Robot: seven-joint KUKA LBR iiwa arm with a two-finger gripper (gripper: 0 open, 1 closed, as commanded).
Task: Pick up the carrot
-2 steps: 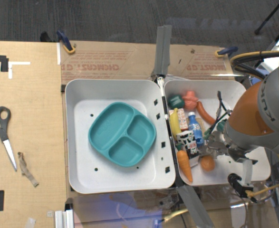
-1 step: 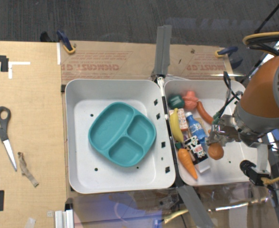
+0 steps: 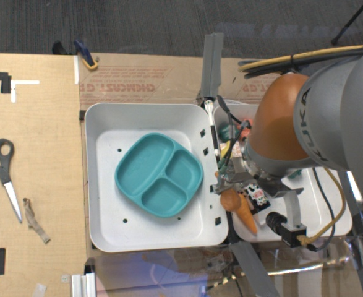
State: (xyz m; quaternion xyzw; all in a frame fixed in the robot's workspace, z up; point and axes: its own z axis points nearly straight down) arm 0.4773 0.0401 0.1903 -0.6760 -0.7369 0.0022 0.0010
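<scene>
Pincer sits on the carrot in the right bin; its state can't be told.

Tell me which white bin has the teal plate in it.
The left bin: the teal three-compartment plate lies in it. The right bin sits under the arm and holds the carrot.

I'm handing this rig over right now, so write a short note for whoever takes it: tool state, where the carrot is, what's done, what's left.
Tool: low over the right bin's left side, right above the carrot's top; grip can't be judged.
Carrot: in the right bin by the divider, tip pointing toward the near edge.
Left bin: holds a teal divided plate.
Done: the arm is at the carrot.
Left: confirm the grasp and lift.
</scene>
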